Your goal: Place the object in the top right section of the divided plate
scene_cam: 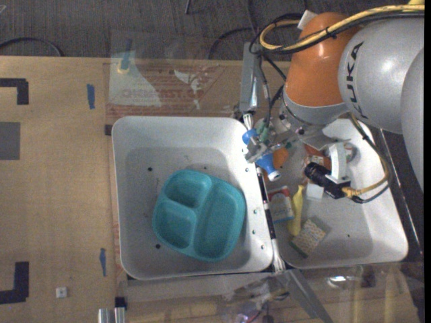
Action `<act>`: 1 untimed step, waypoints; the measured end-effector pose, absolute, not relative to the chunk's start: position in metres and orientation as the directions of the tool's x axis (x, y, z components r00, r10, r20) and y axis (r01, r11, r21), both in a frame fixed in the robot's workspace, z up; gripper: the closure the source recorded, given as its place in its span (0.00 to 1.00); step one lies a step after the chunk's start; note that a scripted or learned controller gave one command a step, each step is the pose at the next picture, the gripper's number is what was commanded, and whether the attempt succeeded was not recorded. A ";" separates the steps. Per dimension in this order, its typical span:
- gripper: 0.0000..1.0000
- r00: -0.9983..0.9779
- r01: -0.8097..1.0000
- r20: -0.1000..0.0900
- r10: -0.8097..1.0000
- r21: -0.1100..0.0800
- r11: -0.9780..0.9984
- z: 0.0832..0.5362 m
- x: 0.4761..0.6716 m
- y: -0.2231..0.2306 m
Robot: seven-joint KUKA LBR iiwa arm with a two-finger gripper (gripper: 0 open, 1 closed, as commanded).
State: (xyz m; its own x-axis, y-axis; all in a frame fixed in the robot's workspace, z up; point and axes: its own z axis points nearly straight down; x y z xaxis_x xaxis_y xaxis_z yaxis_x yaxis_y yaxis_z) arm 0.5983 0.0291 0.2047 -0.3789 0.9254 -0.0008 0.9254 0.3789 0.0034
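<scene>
Two bins sitting on bench; claw (269, 155) hovering at right bin's (384, 237) ten o'clock, grip unclear; plate (199, 214) awaiting; picking object seemingly next.

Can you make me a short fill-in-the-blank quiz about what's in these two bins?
1. The teal divided plastic plate lies in the ____ white bin.
2. That plate has ____ sections.
3. The grey arm wears an ____ band above its wrist.
4. The yellow banana-shaped toy lies in the ____ bin.

Missing words: left; three; orange; right

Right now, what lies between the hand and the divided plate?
In the camera view, the bins' rims and bare left-bin floor separate the hand from the divided plate.
</scene>
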 end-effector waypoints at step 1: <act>1.00 -0.367 0.930 -0.003 0.930 0.003 0.367 0.211 0.634 -0.027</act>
